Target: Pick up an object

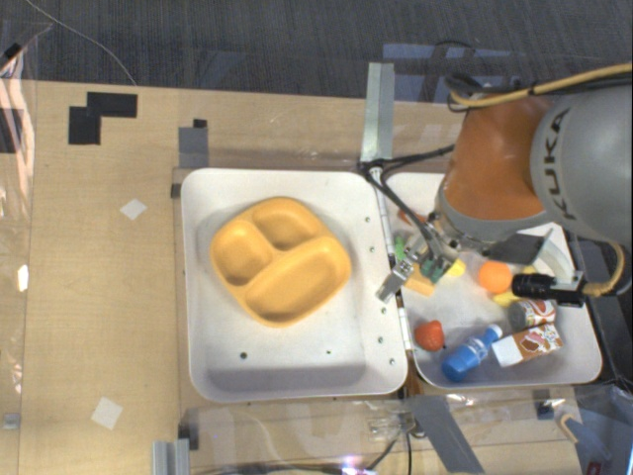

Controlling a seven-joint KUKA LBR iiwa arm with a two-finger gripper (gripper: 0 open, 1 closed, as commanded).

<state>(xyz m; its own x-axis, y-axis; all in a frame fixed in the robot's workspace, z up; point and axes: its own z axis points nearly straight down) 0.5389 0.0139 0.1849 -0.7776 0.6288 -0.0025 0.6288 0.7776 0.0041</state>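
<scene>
Camera view looks down on the right bin [584,364], where the loose things lie: a yellow block [423,283] near the bin's left wall, an orange ball [495,276], a red ball [429,335], a blue bottle [467,356] and a brown-and-white carton [534,342] along the near side. The gripper [407,265] hangs low over the bin's left edge, just beside the yellow block, which lies a little toward the near side and right of it; that block looks like the nearest candidate. I cannot tell how the gripper stands, since wires and the wrist clutter it, and nothing is plainly held. The blue bottle's long axis runs slantwise, cap toward the carton. The arm [495,166] covers the bin's far part. In the left bin [208,364] sits a yellow divided dish [281,258], well apart.
</scene>
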